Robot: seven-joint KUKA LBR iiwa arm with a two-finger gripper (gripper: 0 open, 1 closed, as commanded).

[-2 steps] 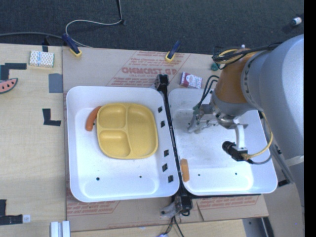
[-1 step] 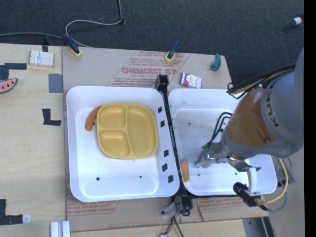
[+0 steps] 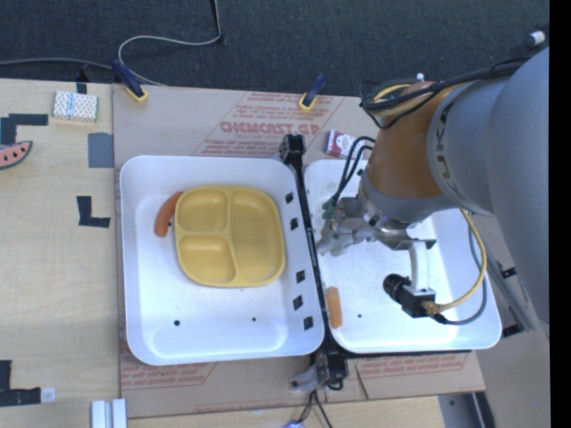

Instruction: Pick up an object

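A yellow divided plate (image 3: pixel 228 235) lies in the left bin (image 3: pixel 152 328). An orange sausage-shaped piece (image 3: pixel 164 215) rests against the plate's left edge. A second small orange piece (image 3: pixel 333 306) lies in the right bin (image 3: pixel 464 328), close to its left wall. My gripper (image 3: pixel 334 236) hangs low over the right bin's left side, just above and behind that orange piece. The grey arm with its orange band (image 3: pixel 406 163) covers much of the right bin behind it.
A black divider (image 3: pixel 303 239) runs between the two bins. A small red-and-white packet (image 3: pixel 337 143) lies behind the right bin. A patterned sponge (image 3: pixel 75 106) and a watermelon-slice toy (image 3: pixel 13 154) sit far left on the bench. Cables loop off the wrist (image 3: pixel 464 301).
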